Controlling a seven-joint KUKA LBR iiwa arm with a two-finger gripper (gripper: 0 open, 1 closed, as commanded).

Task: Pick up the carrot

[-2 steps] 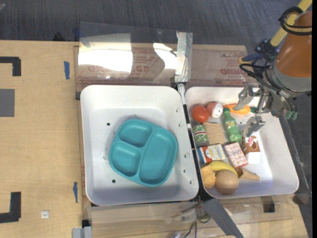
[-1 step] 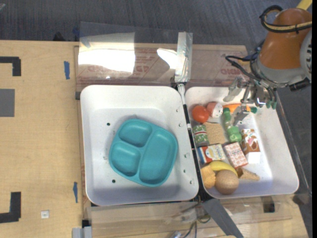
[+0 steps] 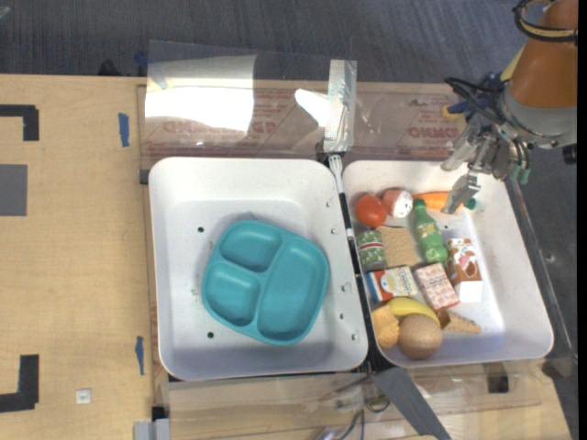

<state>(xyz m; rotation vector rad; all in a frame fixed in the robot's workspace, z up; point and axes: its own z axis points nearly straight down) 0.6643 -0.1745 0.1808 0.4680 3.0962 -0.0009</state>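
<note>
Robotics laboratory: plywood bench [image 3: 64, 246] marked with black and blue tape, two white bins [image 3: 174, 273] behind a clear plastic screen [image 3: 238, 108], grey carpet [image 3: 275, 12] beyond.

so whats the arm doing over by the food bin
The arm's gripper hangs over the far end of the right bin, right beside the carrot, which lies on the bin floor, not yet lifted. The other toy foods are heaped in that bin. The left bin holds a teal divided plate.
</note>
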